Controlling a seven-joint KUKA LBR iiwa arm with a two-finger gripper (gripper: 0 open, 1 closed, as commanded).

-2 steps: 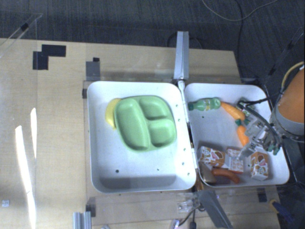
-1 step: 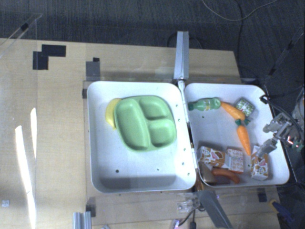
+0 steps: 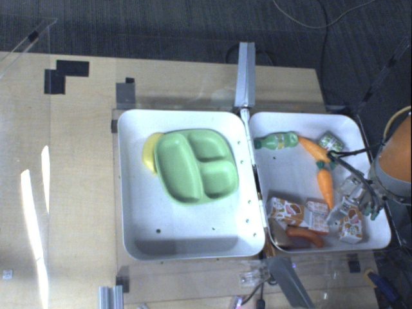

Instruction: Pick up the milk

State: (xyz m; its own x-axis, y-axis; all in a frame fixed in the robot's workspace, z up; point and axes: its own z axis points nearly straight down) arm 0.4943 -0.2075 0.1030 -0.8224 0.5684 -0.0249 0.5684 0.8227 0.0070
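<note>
The arm (image 3: 394, 163), grey with its orange band, comes in from the right. Its gripper (image 3: 356, 201) hangs low over the right bin's (image 3: 302, 118) near right corner, and how far open it is cannot be told. Just below it lies the milk (image 3: 351, 226), a small white carton with red-brown print, against the bin's front wall beside two similar cartons (image 3: 299, 212). The bins sit on a pale wooden bench (image 3: 77, 192) above dark carpet (image 3: 161, 11). The milk seems to lie slantwise, though its long axis is unclear.
</note>
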